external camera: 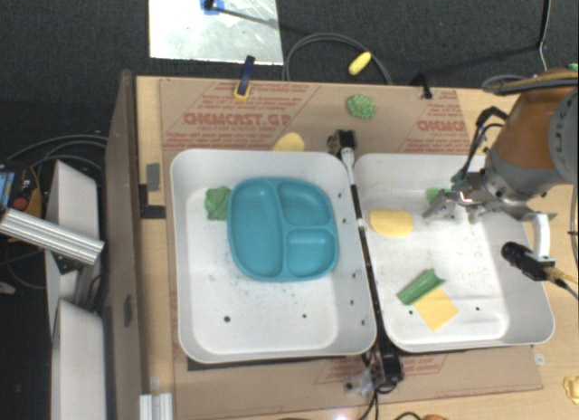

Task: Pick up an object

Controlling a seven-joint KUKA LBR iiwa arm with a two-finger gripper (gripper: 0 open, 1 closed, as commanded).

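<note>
The right bin [520, 319] holds a pale yellow oval piece [391, 223] at its left side. A green stick [419, 286] and a yellow square [438, 310] lie side by side near its front. My gripper [450, 203] hangs low over the back of this bin, to the right of the oval piece. A small green bit [435, 195] shows right at the gripper's left tip; whether it is gripped is unclear. The left bin [204, 319] carries a blue divided plate [280, 228] with a green leafy piece [217, 202] at its left edge.
On the cardboard behind the bins lie a green round thing [361, 106], a yellow piece [289, 143] and a blue and yellow clip [244, 81]. A black divider [362, 246] runs between the bins. Cables and a metal bar [50, 235] lie off the bench at left.
</note>
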